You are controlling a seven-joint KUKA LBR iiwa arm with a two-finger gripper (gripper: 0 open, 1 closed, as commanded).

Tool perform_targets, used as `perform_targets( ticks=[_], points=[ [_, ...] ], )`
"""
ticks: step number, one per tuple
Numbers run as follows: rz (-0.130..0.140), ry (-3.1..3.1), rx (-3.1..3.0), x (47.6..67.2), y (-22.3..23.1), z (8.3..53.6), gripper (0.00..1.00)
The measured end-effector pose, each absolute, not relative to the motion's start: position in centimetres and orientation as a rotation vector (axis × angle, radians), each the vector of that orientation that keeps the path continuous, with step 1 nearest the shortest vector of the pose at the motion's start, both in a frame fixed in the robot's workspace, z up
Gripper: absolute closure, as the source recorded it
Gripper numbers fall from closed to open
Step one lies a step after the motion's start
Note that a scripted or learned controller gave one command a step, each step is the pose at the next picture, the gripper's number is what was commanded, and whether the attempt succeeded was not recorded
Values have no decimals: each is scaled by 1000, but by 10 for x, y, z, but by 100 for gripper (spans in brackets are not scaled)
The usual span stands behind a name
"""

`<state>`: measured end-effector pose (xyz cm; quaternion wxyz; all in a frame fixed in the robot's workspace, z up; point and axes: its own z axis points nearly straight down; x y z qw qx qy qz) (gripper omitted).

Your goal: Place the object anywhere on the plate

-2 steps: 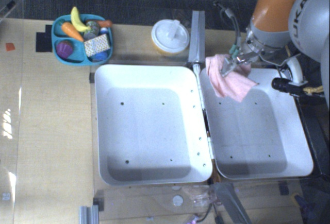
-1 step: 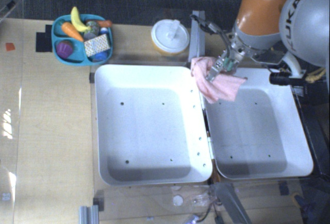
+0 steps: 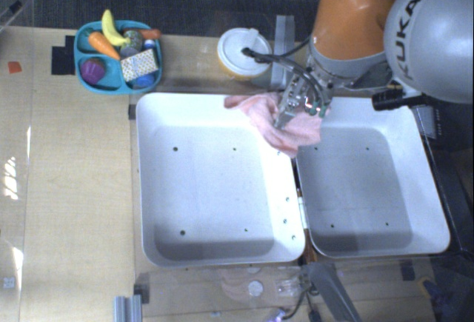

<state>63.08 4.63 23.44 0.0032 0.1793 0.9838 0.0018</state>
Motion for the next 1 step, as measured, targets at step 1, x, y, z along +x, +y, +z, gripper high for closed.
perform_targets(
  ticks=[1],
  points=[
    [7,3134,-3,614,96,221,100]
  ],
)
